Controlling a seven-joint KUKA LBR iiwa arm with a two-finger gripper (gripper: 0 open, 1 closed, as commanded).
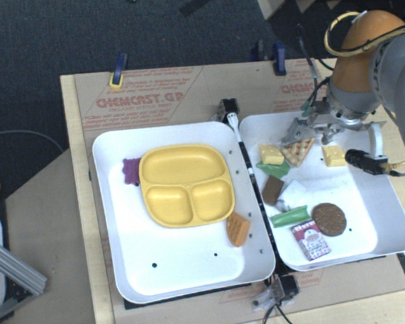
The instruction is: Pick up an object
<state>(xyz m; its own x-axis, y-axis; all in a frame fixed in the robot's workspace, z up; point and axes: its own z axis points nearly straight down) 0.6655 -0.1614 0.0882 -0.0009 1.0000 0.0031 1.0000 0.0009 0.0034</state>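
Hovering over the right bin point(387, 197), upper area: gripper point(312, 130), just above a waffle-patterned toy slice point(298, 150). Cannot tell whether the fingers are apart or together. Nearby in that bin: yellow blocks point(272, 155), green pieces point(289, 217), brown round cookie point(330, 219). Left bin point(125, 250) holds a yellow divided plate point(187, 184).

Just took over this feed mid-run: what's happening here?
The arm reaches in from the right, its gripper low over the back of the right bin, right by a waffle-like piece. Whether it holds anything isn't clear. A yellow tray sits in the left bin.
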